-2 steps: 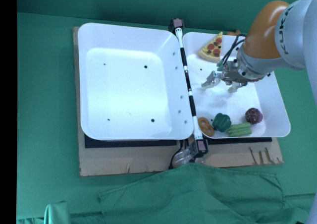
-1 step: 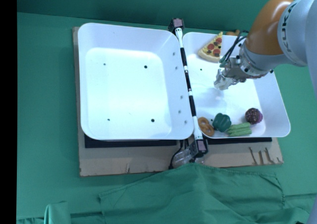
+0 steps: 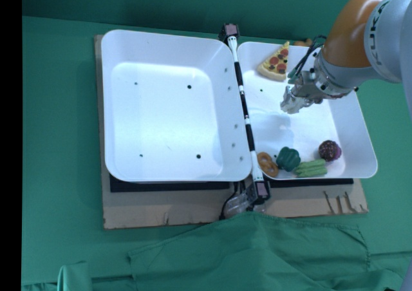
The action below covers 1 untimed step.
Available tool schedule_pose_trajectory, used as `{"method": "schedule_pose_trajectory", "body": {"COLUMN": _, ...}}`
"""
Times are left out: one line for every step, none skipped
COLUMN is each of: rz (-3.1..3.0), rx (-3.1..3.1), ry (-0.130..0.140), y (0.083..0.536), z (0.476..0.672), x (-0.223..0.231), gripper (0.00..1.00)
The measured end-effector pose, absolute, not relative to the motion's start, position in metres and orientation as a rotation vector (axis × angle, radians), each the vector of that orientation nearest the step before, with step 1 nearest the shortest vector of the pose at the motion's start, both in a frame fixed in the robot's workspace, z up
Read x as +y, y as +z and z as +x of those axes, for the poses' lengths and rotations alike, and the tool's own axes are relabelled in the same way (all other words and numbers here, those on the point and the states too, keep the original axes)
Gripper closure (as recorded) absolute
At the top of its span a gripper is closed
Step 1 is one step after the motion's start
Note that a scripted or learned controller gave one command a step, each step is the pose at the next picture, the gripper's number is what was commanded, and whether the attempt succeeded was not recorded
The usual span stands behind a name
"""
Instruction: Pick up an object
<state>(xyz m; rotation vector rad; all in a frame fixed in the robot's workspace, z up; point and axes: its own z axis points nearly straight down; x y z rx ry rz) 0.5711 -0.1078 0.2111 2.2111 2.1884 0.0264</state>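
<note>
Roughly mid-bin, above bare white floor of the right bin (image 3: 360,130): the pincer (image 3: 291,104), tips pointing down and toward the divider, nothing visible between them. Cannot tell whether spread or pressed together; too small and blurred. Just up and left of the pincer, near the bin's far edge: one pizza slice (image 3: 275,62), lying flat, clear of the tips. Beside the slice at the far rim, half hidden behind the arm: one small orange item (image 3: 304,42), kind unclear. Well below the pincer, along the bin's near edge, four more toys in a row: one pretzel (image 3: 266,164) by the divider, one dark green pepper (image 3: 288,158) next to it, one light green pod-like piece (image 3: 311,168) touching or almost touching the pepper, one dark red berry (image 3: 329,150) nearest the right wall. Six loose things in all, none gripped.

Grey arm (image 3: 386,32) entering from the right, orange band above the wrist, bent downward and leftward over the bin's far right corner.

Left of the divider: one second bin (image 3: 116,58). Under both bins: a brown board (image 3: 129,215) on the green worktop (image 3: 58,122), with crumpled green cloth (image 3: 257,254) along the near side.
</note>
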Motion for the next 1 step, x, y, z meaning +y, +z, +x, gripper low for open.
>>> {"method": "schedule_pose_trajectory", "body": {"rz": 2.211, "rx": 2.181, "ry": 0.031, "y": 0.2231, "z": 0.5722, "x": -0.1092, "gripper": 1.00}}
